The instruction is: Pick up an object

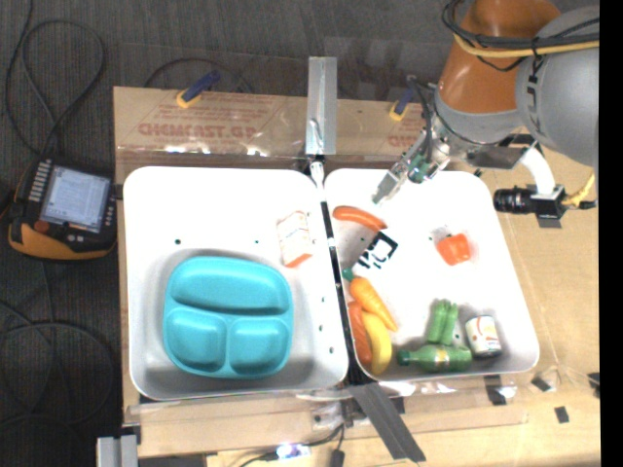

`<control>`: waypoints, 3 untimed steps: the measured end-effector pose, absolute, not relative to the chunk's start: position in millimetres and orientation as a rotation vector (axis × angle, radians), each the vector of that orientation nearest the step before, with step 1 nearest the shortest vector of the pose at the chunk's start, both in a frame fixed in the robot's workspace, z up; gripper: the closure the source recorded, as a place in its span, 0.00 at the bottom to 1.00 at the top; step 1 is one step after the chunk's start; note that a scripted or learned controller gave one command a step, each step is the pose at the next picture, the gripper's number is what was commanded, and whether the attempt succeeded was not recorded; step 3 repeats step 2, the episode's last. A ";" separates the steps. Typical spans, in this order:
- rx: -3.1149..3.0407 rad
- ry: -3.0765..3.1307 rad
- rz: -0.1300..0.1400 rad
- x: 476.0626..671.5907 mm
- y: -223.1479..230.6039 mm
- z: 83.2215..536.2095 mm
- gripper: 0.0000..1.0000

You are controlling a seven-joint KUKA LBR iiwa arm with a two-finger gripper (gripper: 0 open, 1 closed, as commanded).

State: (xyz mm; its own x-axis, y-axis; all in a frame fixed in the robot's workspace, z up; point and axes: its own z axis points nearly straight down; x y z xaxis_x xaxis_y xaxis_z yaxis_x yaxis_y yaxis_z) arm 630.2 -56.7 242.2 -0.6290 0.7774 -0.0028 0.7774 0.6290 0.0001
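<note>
My gripper (387, 189) hangs over the back edge of the right bin (506, 261), pointing down and to the left. Just below its tip lies a curved orange-red piece (358, 218), a short way apart from it. Nearby are a small black frame-shaped item (378, 250) and an orange toy pepper (454, 248). Along the bin's left wall lie an orange carrot (373, 301) and a yellow banana (379, 349). At the front are a green bottle (434, 358), a green vegetable (442, 321) and a small can (483, 336).
The left bin (156, 202) holds a teal divided plate (229, 316) and a small white and orange box (294, 240) near the divider. A handheld controller (64, 207) rests on the floor at far left. A metal post (321, 105) rises behind the bins.
</note>
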 end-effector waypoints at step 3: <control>1.838 2.550 -0.005 529.6 -36.9 229.8 1.00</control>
